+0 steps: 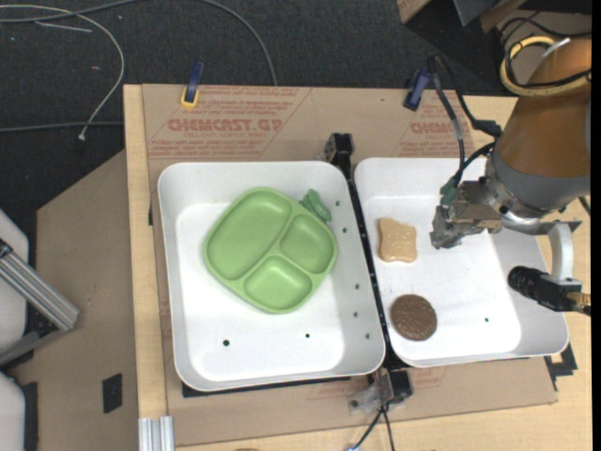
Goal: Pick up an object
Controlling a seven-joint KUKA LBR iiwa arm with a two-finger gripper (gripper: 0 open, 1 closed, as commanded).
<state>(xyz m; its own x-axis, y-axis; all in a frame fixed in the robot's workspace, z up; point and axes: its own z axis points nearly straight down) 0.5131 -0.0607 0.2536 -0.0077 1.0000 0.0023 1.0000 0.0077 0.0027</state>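
Fingers (449, 225) hang over the right bin (470, 341), just right of the pale bread-like slice (397, 241). They look dark and bunched; can't tell how far open they are, and nothing shows between them.

Nearest the camera in that bin: a round brown cookie (413, 316), lying flat, apart from the slice. Either would do as the pick; the slice is closest to the fingers.

To do it well, I'd say: shift left till centred over the slice, drop straight down w/ fingers wide enough to straddle it, close low near the bin floor since it's thin and flat.

Left bin (188, 346) holds a green divided plate (271, 249), w/ a small green bit (316, 205) at its far right edge; can't tell what that is.

Further back, the arm (545, 130) is cut off at the frame's right, and its bulk hides part of the right bin's far corner. Bench (141, 280) beyond has clamps, hard to read.
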